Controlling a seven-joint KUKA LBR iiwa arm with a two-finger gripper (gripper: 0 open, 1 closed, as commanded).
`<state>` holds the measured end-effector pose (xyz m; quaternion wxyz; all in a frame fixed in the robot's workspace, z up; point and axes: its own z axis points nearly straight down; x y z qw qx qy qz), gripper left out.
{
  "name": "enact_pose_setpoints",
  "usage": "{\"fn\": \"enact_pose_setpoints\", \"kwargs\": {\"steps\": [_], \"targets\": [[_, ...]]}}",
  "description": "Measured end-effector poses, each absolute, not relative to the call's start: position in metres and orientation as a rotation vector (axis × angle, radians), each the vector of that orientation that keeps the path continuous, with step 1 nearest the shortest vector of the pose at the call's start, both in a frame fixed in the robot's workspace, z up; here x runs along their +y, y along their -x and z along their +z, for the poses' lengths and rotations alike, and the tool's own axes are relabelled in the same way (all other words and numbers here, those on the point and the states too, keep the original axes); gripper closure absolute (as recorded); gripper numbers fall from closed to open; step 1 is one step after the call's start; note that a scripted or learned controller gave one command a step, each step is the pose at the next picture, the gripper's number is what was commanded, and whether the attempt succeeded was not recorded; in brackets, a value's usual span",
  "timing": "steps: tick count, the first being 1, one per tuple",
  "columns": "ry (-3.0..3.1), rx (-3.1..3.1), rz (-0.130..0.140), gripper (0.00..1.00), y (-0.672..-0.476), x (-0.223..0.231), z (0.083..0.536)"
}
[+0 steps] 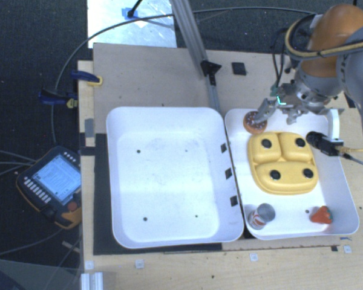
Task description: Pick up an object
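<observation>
The grey arm (345,47) bends in from the right, its orange band above the wrist, and the claw (267,109) hangs over the far left corner of the right bin (345,192). I cannot tell how the claw is set. A small brown ring-shaped object (252,123) lies just below it, touching the far edge of the yellow four-lobed block (282,162). I count two bins and four objects: ring, block, a small cup (261,215) and a red piece (320,214), both nearer than the block. The left bin (166,174) lies beside the block's bin. The ring is partly hidden.
</observation>
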<state>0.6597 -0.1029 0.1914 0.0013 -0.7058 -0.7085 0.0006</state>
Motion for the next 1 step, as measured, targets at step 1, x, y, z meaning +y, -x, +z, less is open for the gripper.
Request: {"fn": "enact_pose_setpoints", "kwargs": {"steps": [1], "targets": [[2.217, -2.227, -0.003, 0.00, -0.6609, -0.1028, 0.1937]]}}
